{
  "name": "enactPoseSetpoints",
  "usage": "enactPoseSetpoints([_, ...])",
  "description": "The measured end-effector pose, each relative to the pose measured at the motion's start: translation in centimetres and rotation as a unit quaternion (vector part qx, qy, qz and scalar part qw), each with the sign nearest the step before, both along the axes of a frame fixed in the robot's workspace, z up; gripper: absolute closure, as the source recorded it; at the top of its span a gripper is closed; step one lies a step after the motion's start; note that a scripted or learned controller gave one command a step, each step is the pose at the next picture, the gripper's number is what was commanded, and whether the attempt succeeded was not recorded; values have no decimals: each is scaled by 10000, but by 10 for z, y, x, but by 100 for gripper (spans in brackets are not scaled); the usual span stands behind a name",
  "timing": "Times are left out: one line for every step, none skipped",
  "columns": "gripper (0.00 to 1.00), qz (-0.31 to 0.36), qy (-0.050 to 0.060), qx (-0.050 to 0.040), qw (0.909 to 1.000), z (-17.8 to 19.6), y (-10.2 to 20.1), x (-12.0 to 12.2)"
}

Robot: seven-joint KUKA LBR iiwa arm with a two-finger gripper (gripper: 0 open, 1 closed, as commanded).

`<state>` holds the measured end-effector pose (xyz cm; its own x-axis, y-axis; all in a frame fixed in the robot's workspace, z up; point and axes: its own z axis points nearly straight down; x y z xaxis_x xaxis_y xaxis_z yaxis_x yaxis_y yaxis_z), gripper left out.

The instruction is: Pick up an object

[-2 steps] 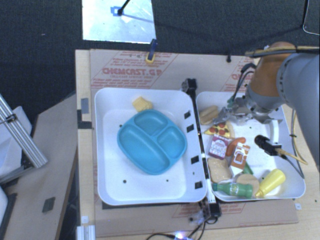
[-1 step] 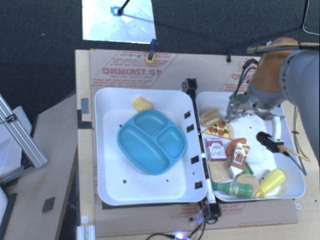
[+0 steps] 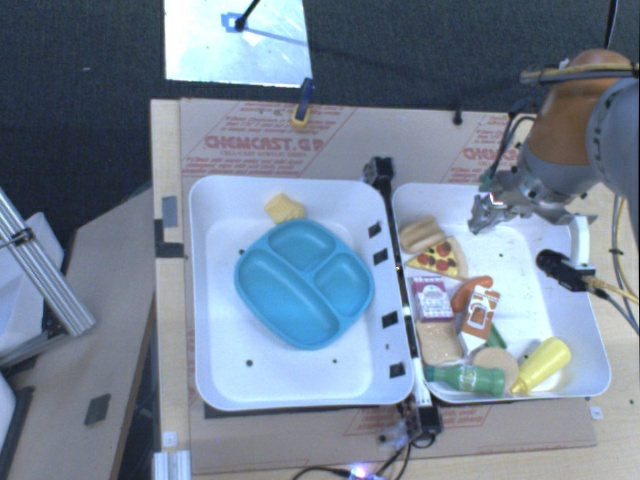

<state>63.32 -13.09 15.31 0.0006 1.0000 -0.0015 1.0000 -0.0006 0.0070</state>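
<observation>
nearest the camera, along the front edge of the right-hand shallow white bin (image 3: 590, 373), a green plastic bottle (image 3: 467, 378) lies on its side, its long axis running left to right. just right of it a yellow squeeze bottle (image 3: 542, 364) lies tilted, its long axis slanting up toward the right. a round tan toy biscuit (image 3: 494, 360) sits between them, and a tan slice of toy bread (image 3: 438, 341) lies just to its left.

further back, a small purple and white carton (image 3: 432, 298) lies flat near the bin's left wall. beside it is an orange and white packet (image 3: 479, 308), long axis roughly near to far. beyond those, a toy pizza slice (image 3: 438, 259) lies beside the left wall, and a toy hot dog bun (image 3: 421, 234) rests just behind it, long axis slanting up toward the right.

my two-finger gripper (image 3: 486, 212) hangs over the back of this right bin, behind the toys and apart from them. nothing shows between my fingers, and i cannot tell how far open they are. my grey arm with its orange band (image 3: 575, 108) reaches in from the right.

in the left-hand white bin (image 3: 215, 368), a light blue divided plastic plate (image 3: 304, 283) sits tilted near the middle, with a small yellow block (image 3: 284, 207) just behind it.

both bins rest on a brown cardboard sheet with red lettering (image 3: 260, 138). further back, a shiny silver panel (image 3: 237, 26) lies on dark carpet.
</observation>
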Motion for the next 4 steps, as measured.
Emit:
enactPoseSetpoints([100,4,-1,-1,10000,55,-10,2])
enactPoseSetpoints([100,21,11,4,10000,73,-10,3])
enactPoseSetpoints([100,39,37,15,10000,71,37,-24])
enactPoseSetpoints([100,41,42,15,10000,70,83,-48])
